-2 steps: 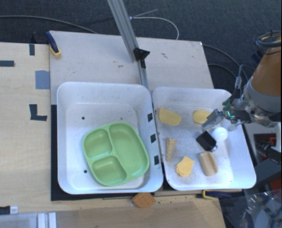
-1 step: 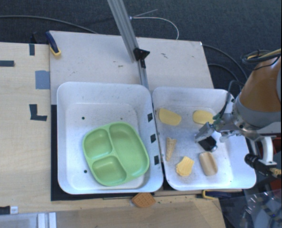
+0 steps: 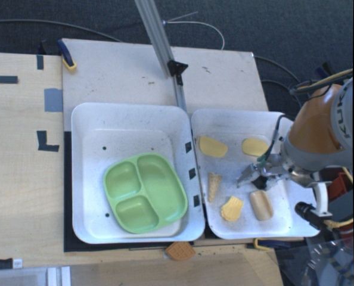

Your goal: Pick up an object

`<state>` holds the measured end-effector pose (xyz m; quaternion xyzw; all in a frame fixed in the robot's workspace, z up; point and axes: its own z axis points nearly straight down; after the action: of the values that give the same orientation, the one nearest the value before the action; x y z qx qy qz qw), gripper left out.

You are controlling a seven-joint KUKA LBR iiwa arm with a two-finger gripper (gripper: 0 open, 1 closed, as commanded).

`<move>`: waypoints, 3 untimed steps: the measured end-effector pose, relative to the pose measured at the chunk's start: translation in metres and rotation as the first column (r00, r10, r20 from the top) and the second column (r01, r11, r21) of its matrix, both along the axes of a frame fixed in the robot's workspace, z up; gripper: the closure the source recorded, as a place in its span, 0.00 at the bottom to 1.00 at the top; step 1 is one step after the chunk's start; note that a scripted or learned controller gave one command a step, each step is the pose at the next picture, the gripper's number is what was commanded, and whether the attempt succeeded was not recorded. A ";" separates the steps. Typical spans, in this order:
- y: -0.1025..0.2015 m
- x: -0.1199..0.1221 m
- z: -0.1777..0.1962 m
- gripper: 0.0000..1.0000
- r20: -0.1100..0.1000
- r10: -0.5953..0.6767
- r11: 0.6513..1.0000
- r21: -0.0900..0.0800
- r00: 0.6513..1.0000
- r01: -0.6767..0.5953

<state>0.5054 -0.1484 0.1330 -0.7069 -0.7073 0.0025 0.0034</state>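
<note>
Food pieces lie in the right bin (image 3: 236, 119): a cone-shaped piece (image 3: 214, 186), a yellow slice (image 3: 213, 147), a crinkled chip (image 3: 232, 208), another yellow slice (image 3: 254, 146) and a bread roll (image 3: 261, 205). Left of them, the left bin (image 3: 81, 159) holds a green divided plate (image 3: 145, 192). The tool (image 3: 253, 176) hovers just above the roll, its fingers spread apart and holding nothing.
</note>
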 end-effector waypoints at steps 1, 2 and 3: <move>-0.002 0.009 -0.018 0.00 0.035 0.003 1.000 -0.011 0.999 -0.002; -0.002 0.008 -0.010 1.00 0.035 0.002 1.000 -0.012 0.999 -0.002; -0.002 0.008 0.032 1.00 0.010 0.001 1.000 -0.002 1.000 -0.001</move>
<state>0.5139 -0.1508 0.1649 -0.7066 -0.7076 -0.0003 -0.0006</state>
